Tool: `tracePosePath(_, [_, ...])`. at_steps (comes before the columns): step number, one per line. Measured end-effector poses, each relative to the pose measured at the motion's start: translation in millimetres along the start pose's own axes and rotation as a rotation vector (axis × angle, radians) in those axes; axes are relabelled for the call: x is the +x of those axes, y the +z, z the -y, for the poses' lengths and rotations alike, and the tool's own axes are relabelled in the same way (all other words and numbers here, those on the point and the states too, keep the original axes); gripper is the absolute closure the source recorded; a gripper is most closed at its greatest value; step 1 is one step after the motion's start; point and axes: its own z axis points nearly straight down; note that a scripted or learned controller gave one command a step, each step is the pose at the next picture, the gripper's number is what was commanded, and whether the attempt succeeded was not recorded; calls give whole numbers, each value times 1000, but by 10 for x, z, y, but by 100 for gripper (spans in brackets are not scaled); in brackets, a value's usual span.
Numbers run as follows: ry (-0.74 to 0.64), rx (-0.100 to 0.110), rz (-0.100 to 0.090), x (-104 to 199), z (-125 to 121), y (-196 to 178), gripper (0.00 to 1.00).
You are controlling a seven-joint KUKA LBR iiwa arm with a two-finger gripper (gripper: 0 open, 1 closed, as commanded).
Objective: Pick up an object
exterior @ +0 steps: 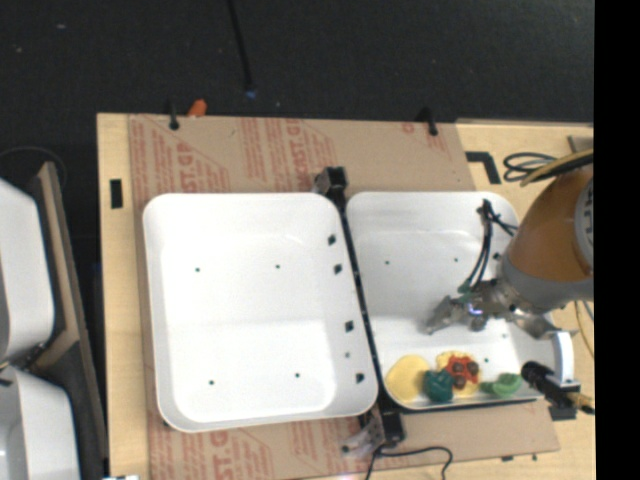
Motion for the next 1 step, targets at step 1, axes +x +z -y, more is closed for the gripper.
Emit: tracePosePath(1, [0,-8,2,198,171,-828,0])
